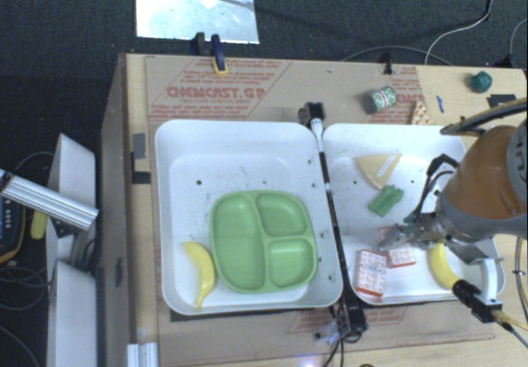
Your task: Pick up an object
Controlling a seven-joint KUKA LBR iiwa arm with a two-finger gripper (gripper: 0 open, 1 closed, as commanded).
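Camera view. Tabletop (247, 85): brown board bearing two white bins side by side.

Left bin (190, 151): green divided plate (264, 240) at centre; yellow banana (200, 271) just beside the plate at its 8 o'clock.

Right bin (346, 151): pale yellow wedge (378, 167) at 12 o'clock; green block (385, 199) just below it; red-and-white packet (371, 271) at 7 o'clock, with a smaller red-and-white packet (402, 256) beside it; second yellow banana (442, 266) at 5 o'clock, partly under the arm.

Arm (495, 184): grey with an orange band, entering from 3 o'clock. Pincer (403, 233): low over the right bin, just above the smaller packet; whether spread or pressed together cannot be told.

Behind the bins: small green-and-white can (382, 98).
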